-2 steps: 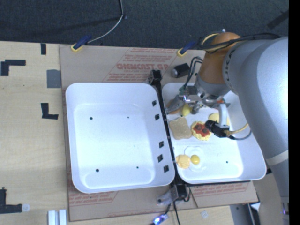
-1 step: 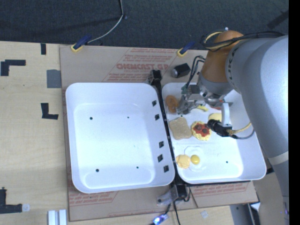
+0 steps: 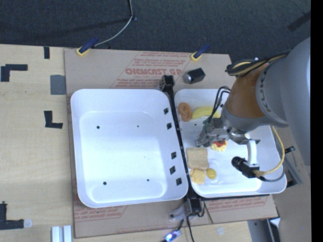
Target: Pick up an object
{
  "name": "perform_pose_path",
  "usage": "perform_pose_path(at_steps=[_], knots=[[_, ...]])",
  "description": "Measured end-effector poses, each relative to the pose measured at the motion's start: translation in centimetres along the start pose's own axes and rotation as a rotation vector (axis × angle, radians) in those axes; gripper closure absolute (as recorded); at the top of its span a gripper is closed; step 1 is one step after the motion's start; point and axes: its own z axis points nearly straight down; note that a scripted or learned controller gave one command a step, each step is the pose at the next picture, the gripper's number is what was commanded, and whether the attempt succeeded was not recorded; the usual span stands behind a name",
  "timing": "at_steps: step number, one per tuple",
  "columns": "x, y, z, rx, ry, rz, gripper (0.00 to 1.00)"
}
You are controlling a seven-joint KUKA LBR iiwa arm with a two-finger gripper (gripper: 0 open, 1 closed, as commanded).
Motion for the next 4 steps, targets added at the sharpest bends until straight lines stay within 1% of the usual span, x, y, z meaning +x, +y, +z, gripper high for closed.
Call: perform_pose_path(at_steps=[1, 2, 3, 4], knots=[[-0.2, -7.8, -0.1, -0.005, -0.001, 0.001, 1.0], [3.7, -2.9, -19.6, -0.023, -0.001, -0.009, 1.0], [4.9, -6.1, -14.0, 0.004, 0.001, -0.002, 1.0], [13.0, -8.5, -14.1, 0.001, 0.002, -0.011, 1.0]])
